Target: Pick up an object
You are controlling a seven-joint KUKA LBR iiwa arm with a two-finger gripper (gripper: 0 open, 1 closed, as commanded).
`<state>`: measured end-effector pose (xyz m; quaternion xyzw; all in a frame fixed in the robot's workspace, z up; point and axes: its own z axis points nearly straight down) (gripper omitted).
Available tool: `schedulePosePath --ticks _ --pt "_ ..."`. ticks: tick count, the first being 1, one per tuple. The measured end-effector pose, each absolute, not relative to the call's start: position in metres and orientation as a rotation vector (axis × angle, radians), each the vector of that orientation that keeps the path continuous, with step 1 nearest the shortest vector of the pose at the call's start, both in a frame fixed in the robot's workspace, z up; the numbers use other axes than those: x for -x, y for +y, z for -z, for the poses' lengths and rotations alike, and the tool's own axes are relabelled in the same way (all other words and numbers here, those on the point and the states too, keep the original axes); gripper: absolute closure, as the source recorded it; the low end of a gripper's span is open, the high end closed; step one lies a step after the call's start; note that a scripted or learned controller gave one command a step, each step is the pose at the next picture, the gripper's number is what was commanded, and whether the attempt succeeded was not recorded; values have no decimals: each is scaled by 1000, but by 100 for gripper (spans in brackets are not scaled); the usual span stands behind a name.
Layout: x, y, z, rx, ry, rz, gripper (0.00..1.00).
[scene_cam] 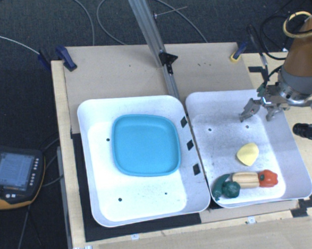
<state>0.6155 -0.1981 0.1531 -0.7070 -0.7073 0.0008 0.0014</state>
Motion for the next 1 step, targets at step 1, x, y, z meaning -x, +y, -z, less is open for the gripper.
schedulePosePath --ticks 1 --pt "-615 -197 -101 2219 -2219 -3 0"
